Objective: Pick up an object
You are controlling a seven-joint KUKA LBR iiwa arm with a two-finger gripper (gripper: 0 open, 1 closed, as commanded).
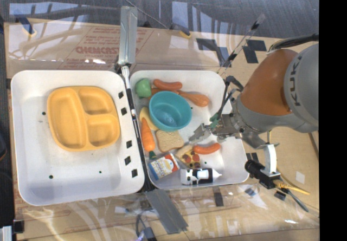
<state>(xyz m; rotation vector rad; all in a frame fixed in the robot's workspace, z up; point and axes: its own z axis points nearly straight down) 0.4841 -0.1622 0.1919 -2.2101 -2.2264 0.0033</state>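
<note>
The gripper [199, 132] hangs over the right bin [230, 177], fingers apart, clamping nothing. Just below it, a toy sausage [207, 149] lies roughly left-right, right end slightly higher. No label is legible.

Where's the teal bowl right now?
The teal bowl sits in the right bin, toward its upper middle, just right of the green fruit and above the toast slice.

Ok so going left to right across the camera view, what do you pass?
Yellow divided plate in the left bin → metal divider bar → carrot → teal bowl → gripper → the arm's orange band.
</note>
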